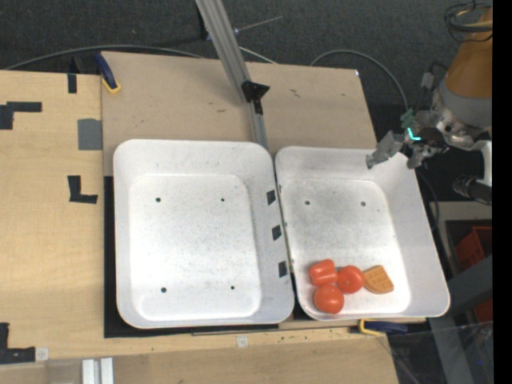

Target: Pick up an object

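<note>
Three red tomato-like pieces (pixel 330 283) lie bunched at the near end of the right bin (pixel 416 214). An orange-tan piece like a biscuit (pixel 378 279) rests just right of them. My gripper (pixel 396 151) hangs over the far right corner of that bin, well away from the objects. Its two grey fingers (pixel 382 152) are spread apart and hold nothing.
The left bin (pixel 192 230) sits beside the right one, joined by black clips at the shared rim. A slanted metal pole (pixel 228 42) rises behind the bins. Cables run across the dark floor at the back.
</note>
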### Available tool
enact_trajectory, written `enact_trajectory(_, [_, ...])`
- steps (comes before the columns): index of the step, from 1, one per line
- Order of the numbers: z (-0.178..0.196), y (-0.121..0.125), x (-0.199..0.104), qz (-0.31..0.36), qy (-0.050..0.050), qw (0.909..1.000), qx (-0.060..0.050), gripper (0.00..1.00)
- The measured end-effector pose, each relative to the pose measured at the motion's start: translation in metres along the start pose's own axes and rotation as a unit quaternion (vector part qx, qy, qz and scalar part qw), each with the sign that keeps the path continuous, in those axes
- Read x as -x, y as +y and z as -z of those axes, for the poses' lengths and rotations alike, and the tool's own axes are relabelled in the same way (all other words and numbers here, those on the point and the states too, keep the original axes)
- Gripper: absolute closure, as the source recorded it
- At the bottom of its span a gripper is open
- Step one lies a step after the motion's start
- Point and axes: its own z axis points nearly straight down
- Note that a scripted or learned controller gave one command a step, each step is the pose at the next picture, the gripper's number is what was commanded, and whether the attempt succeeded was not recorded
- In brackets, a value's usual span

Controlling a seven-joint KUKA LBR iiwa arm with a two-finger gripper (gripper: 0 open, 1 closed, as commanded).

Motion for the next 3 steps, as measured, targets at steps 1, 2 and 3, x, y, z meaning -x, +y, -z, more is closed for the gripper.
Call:
enact_trajectory(1, [0.003,0.001,0.000,0.001,-0.001,1.0000,0.002,0.00])
enact_trajectory(2, [-0.058,0.008,-0.002,0.001,-0.001,1.0000,0.000,0.00])
enact_trajectory(3, [-0.119,0.008,0.005,0.000,-0.001,1.0000,-0.001,0.00])
